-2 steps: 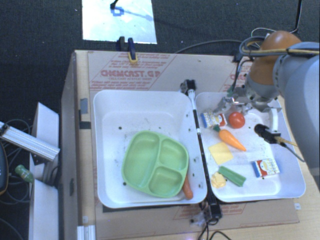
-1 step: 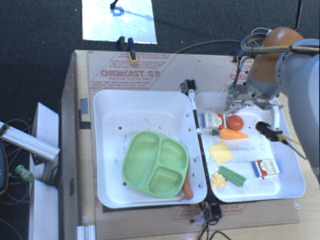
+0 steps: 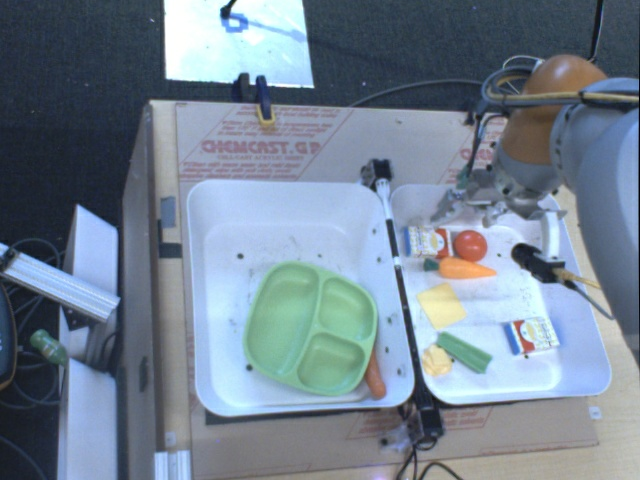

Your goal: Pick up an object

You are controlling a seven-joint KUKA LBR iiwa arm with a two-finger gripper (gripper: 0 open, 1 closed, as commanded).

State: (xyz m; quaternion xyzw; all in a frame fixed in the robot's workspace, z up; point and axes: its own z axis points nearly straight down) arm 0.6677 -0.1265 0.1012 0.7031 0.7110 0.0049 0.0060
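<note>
1. Your gripper hangs over the far end of the right bin, close to its back wall. From this slant you cannot tell whether it is open or closed.
2. The tomato lies just on the camera's side of the gripper and is the closest thing to it. A small gap seems to separate them.
3. The red carton lies beside the tomato, toward the view's left of the gripper, and touches or nearly touches the tomato.
4. The carrot lies just past the tomato from the gripper. Its green end points to the view's left and its tip to the right.
5. Farther from the gripper on the same line, the cheese slice lies flat on the bin floor.
6. Beyond the cheese slice, the green stick lies tilted, with a yellow lump touching its left end.
7. The blue carton lies well apart from the gripper, toward the bin's near right corner.
8. In the left bin, well away to the view's left of the gripper, sits the green plate. A sausage rests against its right rim, by the wall between the bins.
</note>
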